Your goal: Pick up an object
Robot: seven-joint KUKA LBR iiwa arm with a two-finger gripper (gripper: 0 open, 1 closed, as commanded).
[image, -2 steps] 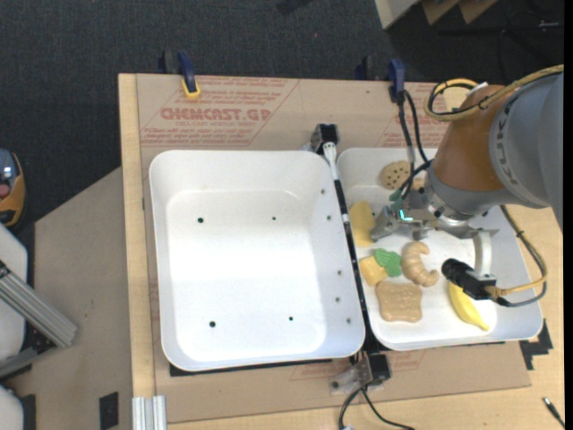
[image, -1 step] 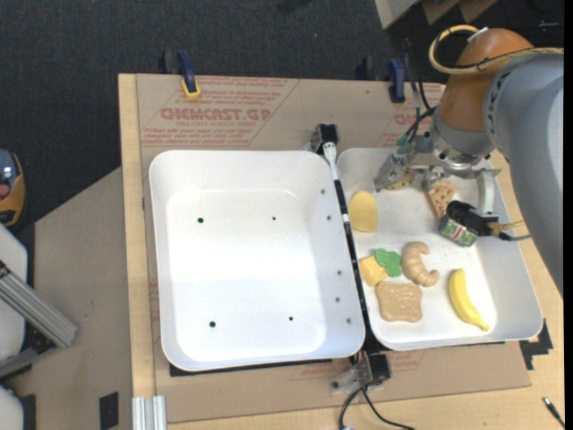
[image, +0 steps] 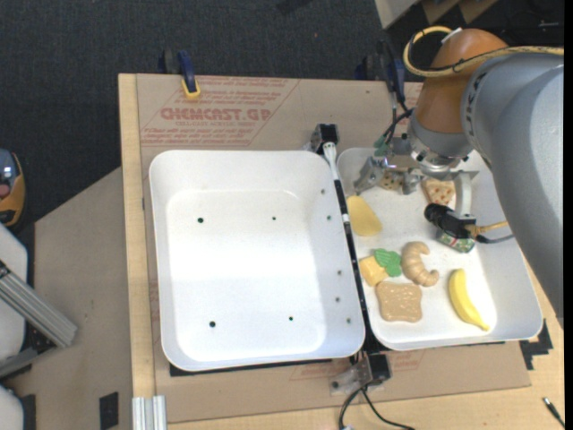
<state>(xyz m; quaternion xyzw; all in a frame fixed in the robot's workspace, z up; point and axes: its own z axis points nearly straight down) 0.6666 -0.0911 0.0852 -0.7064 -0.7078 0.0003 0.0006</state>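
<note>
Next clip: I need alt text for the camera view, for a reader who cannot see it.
A grey arm with an orange band reaches in from the right, its tool low over the far end of the right bin. That bin holds toy food: a banana, toast slice, croissant and yellow wedge. The left bin sits beside it.

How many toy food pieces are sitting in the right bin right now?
At least 7: pale yellow wedge, green piece on a yellow block, croissant, toast slice, banana, and two crackers under the gripper, which may hide more.
</note>
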